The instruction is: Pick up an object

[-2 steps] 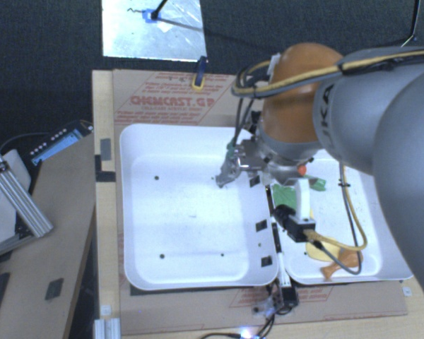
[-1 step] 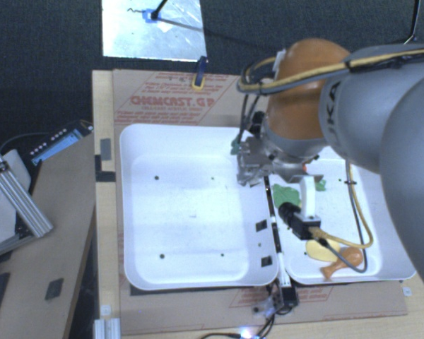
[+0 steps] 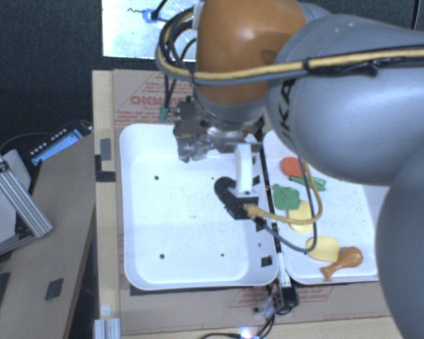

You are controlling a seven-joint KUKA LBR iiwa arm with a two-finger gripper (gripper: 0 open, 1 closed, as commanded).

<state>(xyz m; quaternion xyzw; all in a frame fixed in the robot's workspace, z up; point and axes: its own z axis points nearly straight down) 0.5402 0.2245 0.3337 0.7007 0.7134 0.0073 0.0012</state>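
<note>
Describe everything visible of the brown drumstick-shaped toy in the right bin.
The drumstick toy looks like smooth, glossy plastic, golden brown, with a rounded meaty end toward the right and a narrower bone-like end pointing left and down. It lies flat on its side, tilted slightly, near the front edge of the right bin. Its upper left side lies against or very close to a pale yellow toy; contact cannot be confirmed. It lies apart from the gripper.
</note>
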